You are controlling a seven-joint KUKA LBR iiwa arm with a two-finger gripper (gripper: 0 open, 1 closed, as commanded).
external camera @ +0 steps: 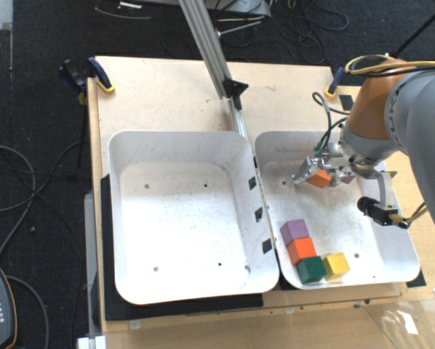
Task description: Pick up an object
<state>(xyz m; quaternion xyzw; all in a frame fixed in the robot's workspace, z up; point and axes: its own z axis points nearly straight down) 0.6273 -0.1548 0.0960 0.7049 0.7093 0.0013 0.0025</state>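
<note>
- Two white bins sit side by side on the desk [174,97]; I see the left bin [177,217] and the right bin [392,249], their inner walls touching.
- I have the arm [399,115] reaching in from the right, over the upper part of the right bin.
- The end effector [318,174] hangs low in that bin, and an orange block [320,180] shows between its fingers, so it looks closed on that block.
- Four more blocks cluster near the right bin's front-left corner: a purple block [295,230], just below it a second orange block [301,249], then a green block [310,269] with a yellow block [336,265] touching its right side.
- This cluster lies well apart from the end effector.
- A slanted metal pole [206,38] stands behind the bins.
</note>
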